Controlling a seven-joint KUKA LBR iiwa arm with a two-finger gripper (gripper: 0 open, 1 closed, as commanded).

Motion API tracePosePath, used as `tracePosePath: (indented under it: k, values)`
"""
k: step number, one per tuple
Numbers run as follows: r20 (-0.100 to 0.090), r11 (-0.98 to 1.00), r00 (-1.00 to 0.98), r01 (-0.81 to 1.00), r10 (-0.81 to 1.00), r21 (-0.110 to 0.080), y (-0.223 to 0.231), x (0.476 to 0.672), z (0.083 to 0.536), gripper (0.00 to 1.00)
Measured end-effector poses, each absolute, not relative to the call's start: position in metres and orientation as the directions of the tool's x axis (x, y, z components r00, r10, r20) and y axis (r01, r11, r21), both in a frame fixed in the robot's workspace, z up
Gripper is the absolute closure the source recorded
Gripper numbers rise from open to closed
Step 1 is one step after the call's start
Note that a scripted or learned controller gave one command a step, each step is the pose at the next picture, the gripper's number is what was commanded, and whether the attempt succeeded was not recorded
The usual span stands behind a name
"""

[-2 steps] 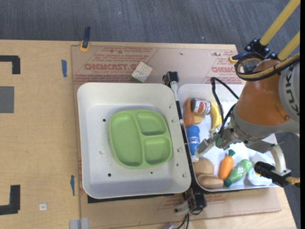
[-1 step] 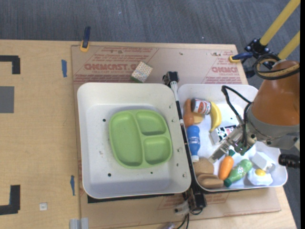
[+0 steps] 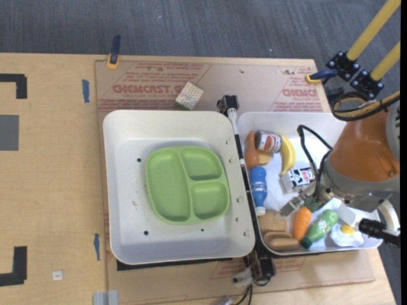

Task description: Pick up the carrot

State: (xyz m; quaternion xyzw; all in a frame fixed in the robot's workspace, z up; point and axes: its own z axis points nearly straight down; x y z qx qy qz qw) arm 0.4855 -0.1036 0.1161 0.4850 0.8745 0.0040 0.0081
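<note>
Carrot [image 3: 302, 222] lying in right bin [image 3: 280, 122], touching green bottle [image 3: 320, 228] | gripper [image 3: 304, 202] hovering just above (grip state: cannot tell) | descending straight onto the orange body, avoiding neighbouring bottle, seems wisest
</note>
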Motion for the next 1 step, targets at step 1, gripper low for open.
tracePosePath:
  k: [1]
  values:
    - [-0.005,0.531,-0.531,0.847,0.848,0.019,-0.1003,0.4872,0.1277,1.0]
